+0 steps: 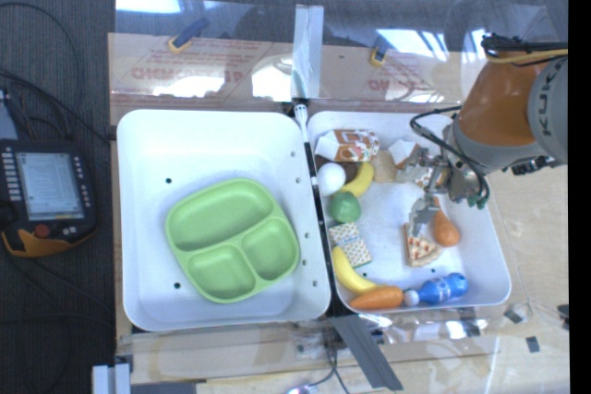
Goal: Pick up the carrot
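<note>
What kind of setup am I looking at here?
Likely a robot test bench in a lab: two white bins of toy food, a control tablet on grey carpet, and clear plastic guards behind.

Green tray (233,239), bananas (345,268), pizza slice (421,248)

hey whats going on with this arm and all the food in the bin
A grey and orange robot arm reaches in from the right over the right bin, which is full of toy food. Its claw hangs low by a pizza slice and an orange piece. The carrot it is meant to pick up lies untouched at the bin's front edge, beside a banana and a blue bottle. The left bin holds a green divided plate.
</note>
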Controlling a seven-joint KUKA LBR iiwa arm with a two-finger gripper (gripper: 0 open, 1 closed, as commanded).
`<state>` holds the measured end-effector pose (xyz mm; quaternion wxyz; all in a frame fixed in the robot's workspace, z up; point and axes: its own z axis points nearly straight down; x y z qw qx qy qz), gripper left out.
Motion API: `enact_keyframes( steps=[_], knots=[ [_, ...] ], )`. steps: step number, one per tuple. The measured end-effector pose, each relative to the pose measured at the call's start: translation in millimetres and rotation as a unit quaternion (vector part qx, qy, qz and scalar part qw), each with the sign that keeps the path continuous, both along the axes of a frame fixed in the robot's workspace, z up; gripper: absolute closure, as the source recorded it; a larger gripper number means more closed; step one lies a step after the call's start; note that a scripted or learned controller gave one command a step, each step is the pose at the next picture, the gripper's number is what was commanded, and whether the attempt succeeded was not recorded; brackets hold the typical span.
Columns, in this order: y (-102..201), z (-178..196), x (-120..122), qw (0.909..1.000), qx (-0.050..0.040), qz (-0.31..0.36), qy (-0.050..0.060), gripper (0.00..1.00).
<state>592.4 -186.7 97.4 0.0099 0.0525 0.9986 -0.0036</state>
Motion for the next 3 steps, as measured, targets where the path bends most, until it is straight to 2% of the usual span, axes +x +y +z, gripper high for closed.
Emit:
enact_keyframes(
  steps=[1, 2, 3],
  knots=[
    [12, 0, -24, 1.0000, -0.0011, 0.009, -0.004, 0.00],
    [10, 0, -45, 0.9978, 0.0016, -0.066, -0.007, 0.00],
    [15, -7, -51, 0.9866, 0.0050, -0.163, -0.001, 0.00]
  ],
)
